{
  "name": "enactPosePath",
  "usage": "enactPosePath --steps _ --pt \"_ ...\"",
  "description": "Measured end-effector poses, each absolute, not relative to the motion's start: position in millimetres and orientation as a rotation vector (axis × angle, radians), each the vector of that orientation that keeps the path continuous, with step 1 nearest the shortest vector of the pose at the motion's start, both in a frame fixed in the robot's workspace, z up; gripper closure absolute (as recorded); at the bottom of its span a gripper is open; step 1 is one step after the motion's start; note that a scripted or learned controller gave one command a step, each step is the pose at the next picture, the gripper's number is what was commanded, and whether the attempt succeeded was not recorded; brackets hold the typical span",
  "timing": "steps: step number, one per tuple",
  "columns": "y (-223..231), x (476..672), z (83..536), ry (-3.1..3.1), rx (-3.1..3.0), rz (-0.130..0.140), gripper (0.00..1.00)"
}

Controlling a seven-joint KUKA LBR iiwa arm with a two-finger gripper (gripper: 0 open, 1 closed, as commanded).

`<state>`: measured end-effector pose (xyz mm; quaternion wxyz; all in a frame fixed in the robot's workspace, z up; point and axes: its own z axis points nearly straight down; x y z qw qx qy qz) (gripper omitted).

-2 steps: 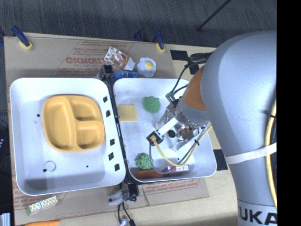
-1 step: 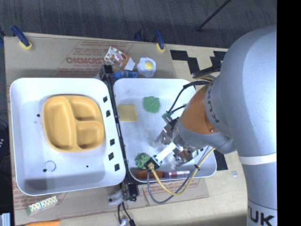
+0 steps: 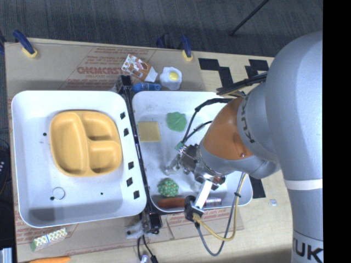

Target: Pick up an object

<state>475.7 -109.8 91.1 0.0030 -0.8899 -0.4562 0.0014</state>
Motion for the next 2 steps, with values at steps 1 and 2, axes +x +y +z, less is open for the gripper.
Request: enactPosePath --steps 1,2 --pt "-118 522.3 91 -1.722 -2.624 0.002 0.00" --pt "-149 553.0 91 -1.287 -2.862 0.004 0.00"
